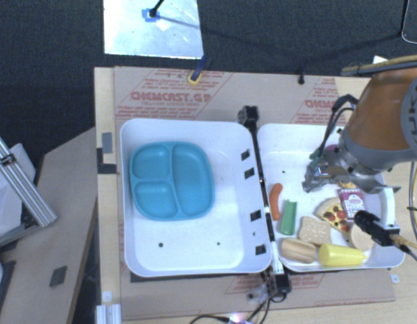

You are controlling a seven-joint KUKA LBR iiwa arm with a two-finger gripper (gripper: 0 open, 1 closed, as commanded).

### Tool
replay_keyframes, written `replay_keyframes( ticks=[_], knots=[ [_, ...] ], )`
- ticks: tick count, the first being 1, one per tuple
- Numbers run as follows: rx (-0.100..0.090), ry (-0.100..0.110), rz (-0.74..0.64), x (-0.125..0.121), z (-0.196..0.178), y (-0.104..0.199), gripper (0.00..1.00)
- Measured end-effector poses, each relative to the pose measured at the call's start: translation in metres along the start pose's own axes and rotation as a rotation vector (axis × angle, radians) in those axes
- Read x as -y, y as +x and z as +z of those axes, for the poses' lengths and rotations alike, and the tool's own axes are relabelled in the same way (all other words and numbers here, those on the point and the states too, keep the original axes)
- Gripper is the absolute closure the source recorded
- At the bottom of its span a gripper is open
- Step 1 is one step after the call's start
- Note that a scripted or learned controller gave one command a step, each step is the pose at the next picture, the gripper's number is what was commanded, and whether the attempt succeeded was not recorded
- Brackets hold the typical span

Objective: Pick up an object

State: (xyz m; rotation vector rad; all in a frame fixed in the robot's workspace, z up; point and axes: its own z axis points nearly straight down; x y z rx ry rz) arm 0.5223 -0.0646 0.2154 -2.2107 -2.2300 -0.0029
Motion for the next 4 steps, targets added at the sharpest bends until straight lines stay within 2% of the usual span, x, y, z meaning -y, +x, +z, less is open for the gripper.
replay_keyframes(
  ticks=[1,2,4],
  knots=[
    [-0.001,-0.002,-0.001,0.012,-0.015,0.055,1.00],
    [0.001,0.001,0.001,0.024,0.002,0.084,1.00],
    [0.002,-0.001,0.007,0.025,0.001,0.082,1.00]
  ],
)
